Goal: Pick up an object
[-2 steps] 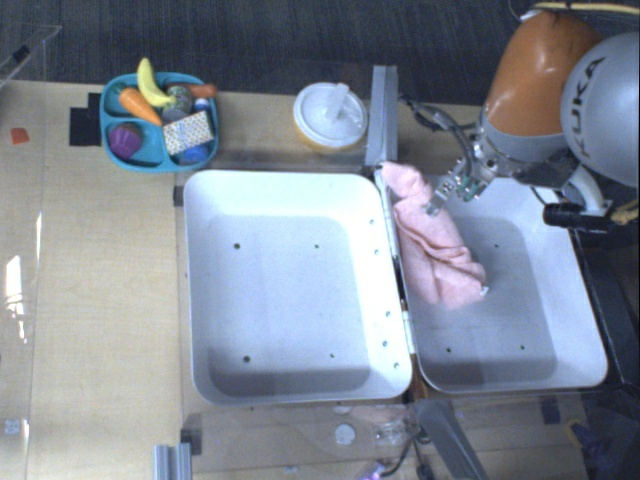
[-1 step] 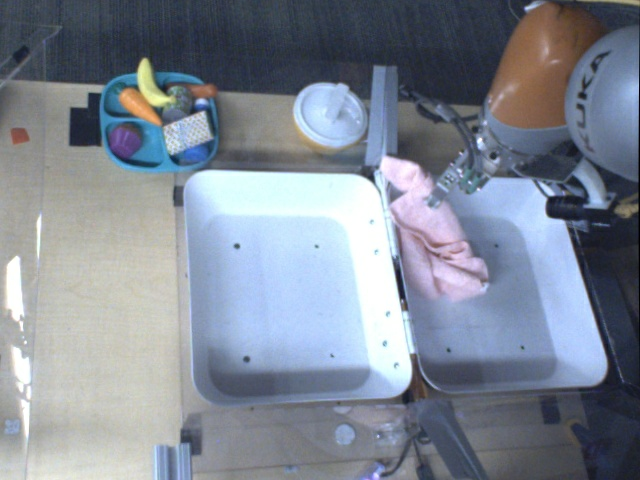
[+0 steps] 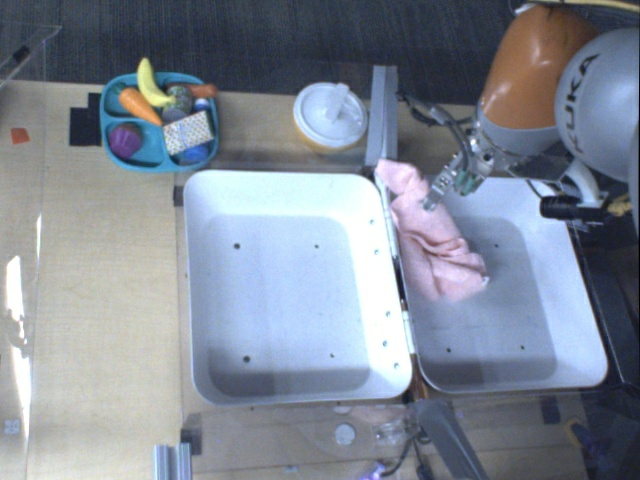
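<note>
A crumpled pink cloth [image 3: 435, 243] lies in the left part of the right bin [image 3: 560, 358], its upper end draped against the bin's back left corner. My gripper [image 3: 440, 190] reaches in from the right and sits low over the cloth's upper part, with its tip touching or just above the fabric. The grey arm with its orange band [image 3: 530, 53] rises behind it at the top right.
The left bin [image 3: 290, 368] sits beside the right one, with their rims meeting in the middle. Behind the bins stand a white lidded bowl [image 3: 330, 115] and a blue tray [image 3: 160, 123] of toy food, with bare wooden bench to the left.
</note>
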`<state>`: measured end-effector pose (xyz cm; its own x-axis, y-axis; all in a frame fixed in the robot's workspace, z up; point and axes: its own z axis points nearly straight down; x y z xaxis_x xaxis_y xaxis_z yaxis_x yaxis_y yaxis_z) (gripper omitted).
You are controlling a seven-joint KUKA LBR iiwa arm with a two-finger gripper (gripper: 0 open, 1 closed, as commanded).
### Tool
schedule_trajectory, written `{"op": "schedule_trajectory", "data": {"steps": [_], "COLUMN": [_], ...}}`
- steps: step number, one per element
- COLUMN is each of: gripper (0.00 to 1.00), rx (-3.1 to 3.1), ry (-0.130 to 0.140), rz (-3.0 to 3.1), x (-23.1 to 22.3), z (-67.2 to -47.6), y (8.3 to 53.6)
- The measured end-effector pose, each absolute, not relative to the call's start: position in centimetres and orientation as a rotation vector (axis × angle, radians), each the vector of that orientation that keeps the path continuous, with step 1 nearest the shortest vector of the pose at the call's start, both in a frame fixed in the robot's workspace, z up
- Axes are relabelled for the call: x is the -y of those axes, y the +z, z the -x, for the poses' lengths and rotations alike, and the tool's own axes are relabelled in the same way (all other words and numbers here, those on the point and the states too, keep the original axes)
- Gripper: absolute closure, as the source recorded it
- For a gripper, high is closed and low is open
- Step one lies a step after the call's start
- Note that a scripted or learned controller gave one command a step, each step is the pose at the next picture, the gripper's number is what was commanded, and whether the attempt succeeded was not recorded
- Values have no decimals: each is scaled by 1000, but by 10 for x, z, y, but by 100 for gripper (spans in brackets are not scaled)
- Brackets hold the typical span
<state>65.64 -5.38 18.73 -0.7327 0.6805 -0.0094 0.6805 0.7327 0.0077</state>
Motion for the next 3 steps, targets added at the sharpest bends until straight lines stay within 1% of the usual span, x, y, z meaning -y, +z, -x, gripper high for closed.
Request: {"op": "schedule_trajectory", "data": {"steps": [1,2,3], "gripper": [100,100,100], "rx": [-3105,-3117,-3083], "ry": [4,4,3], "rz": [-360,-166,-549], "x": [37,29,71], "z": [-654,-652,-649], "y": [188,232,198]}}
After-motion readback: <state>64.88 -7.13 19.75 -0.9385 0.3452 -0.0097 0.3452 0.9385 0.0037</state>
